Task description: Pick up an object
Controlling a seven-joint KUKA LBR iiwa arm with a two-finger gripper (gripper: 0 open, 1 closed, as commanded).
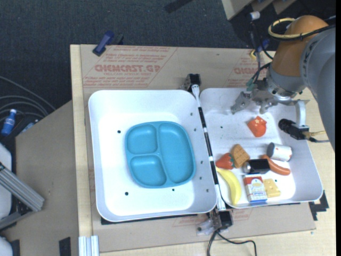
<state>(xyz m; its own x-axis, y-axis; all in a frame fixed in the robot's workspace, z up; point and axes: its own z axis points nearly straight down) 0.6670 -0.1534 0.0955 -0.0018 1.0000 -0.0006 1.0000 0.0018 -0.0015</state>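
Note:
My gripper [250, 104] hangs open over the far part of the right bin [303, 193], nothing between its fingers. Just in front of it and slightly to the right lies a small red fruit-like object [257, 126], apart from the fingertips. Nearer the front of that bin lie a brown bread piece [241, 154], a red strawberry-like piece [225, 161], a banana [230, 184], a black block [258, 165], a white cylinder [281, 152], an orange sausage [278, 167], a red and blue box [256, 189] and a yellow cheese slice [273, 188].
The left bin [106, 111] holds a blue divided plate [159, 153]. A ridge [205, 137] separates the two bins. The grey arm with its orange band [295, 41] comes in from the upper right. A blue clip [103, 44] lies on the bench's far left edge.

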